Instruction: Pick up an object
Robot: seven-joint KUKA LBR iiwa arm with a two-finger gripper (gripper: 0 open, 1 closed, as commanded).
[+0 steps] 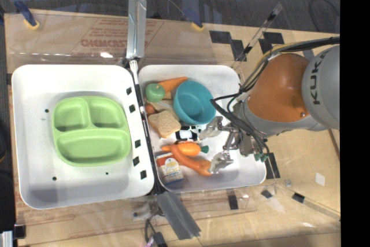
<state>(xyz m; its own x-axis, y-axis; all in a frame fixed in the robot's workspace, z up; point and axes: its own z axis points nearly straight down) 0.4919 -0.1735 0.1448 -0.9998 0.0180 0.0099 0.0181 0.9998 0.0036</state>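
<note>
A: Quick pass. Where was the gripper [215,144]?

B: Down inside the right bin [245,177], toward its near right part. Arm [289,95] came in from the right, orange band over the bin's right rim.

A: Claw state?

B: Fingers spread, one metal fingertip [213,127] up by the blue bowl [193,102], the other [219,162] lower, by the carrots. Nothing between them that I could see, just white bin floor (so released, not grasping).

A: Objects in that bin?

B: Blue bowl near the middle, upright. Green apple [155,91] at the far left, with an orange carrot [173,84] just behind it. Slice of bread [165,122] left of the bowl. Small black-and-white toy [187,135], looked like a cow, just below the bowl. Two more carrots below that: upper carrot [186,148] and lower carrot [195,165], close together, the lower one's tip near the lower fingertip. Small packet with a red label [171,169] at the near left corner.

A: Touching anything?

B: Couldn't tell for the lower fingertip and the carrot, too tight. Upper one sat just beside the bowl's rim.

A: Left bin [29,142]?

B: Green divided tray [91,129], three compartments, lying flat in the middle.
</note>
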